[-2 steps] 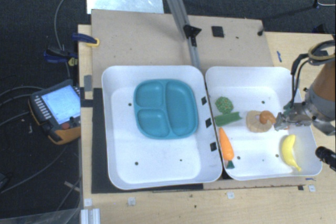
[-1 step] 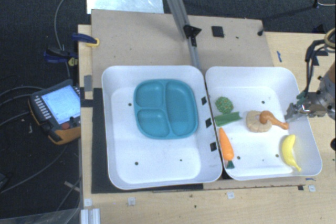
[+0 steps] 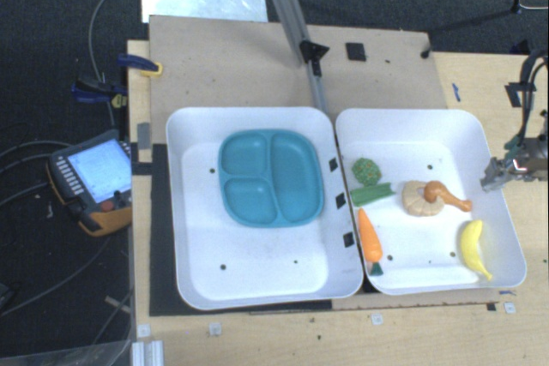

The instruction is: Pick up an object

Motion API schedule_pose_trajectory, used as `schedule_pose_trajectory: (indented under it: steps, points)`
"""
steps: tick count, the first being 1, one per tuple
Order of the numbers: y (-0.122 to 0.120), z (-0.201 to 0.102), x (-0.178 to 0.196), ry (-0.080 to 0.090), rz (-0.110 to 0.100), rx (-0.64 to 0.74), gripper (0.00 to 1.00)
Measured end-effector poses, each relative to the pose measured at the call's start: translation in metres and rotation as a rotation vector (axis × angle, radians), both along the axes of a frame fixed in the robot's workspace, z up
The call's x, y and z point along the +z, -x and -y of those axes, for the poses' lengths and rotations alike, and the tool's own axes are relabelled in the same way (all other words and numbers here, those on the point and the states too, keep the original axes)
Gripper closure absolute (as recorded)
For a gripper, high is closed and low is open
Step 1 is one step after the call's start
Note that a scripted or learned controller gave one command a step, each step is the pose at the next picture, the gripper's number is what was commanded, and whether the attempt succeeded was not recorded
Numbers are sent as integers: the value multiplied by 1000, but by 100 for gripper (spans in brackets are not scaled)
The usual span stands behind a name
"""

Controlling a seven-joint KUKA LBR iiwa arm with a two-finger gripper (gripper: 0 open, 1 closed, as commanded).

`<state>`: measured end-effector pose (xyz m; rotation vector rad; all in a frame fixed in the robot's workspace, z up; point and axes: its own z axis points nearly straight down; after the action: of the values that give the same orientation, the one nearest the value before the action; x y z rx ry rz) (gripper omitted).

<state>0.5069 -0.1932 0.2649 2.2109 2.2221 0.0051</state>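
Observation:
The right bin (image 3: 403, 129) holds several toy foods. A green broccoli (image 3: 367, 171) lies at its left side with a green pod (image 3: 371, 194) just below it. An orange carrot (image 3: 370, 237) lies along the left wall. A beige and orange drumstick (image 3: 433, 197) rests in the middle, and a yellow banana (image 3: 473, 247) lies at the lower right. My gripper (image 3: 499, 174) hangs at the bin's right rim, to the right of the drumstick and above the banana, with nothing seen in it.
The left bin (image 3: 197, 270) holds a teal divided plate (image 3: 270, 177). A grey pole (image 3: 287, 4) slants over the bench at the back. A pendant (image 3: 93, 181) lies on the floor to the left, with cables around it.

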Motion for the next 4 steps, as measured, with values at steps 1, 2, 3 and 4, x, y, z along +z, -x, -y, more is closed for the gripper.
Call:
schedule_pose_trajectory:
  steps: [1, 2, 3, 4]
  points:
    - [-17, -53, 4, -3, -3, 6, 100]
    - [-44, -103, 7, -4, -2, 6, 100]
    - [-59, -159, -7, -4, -6, 6, 100]
    - [-89, -208, -7, -4, -3, 6, 100]
